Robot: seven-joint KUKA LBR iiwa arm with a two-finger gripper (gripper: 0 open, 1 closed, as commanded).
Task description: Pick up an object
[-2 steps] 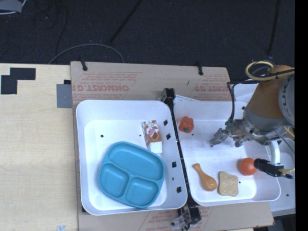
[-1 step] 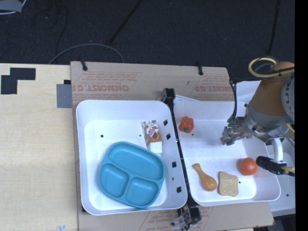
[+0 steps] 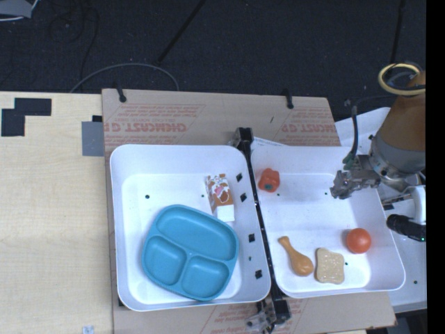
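Gripper: it hangs over the far right part of the right bin; whether it is apart or together, the view does not tell.
Nearest object: the tomato, toward the camera from the gripper and a little right, near.
Other candidates: the toast and the drumstick lie further toward the camera and left; the drumstick's long axis seems diagonal.

tomato, drumstick, toast and pepper lie in right bin.

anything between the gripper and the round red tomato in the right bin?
Nothing visible. The gripper sits over the right white bin near its far right side; the round red tomato lies nearer the camera, with bare bin floor between. The toast slice lies off to the side.
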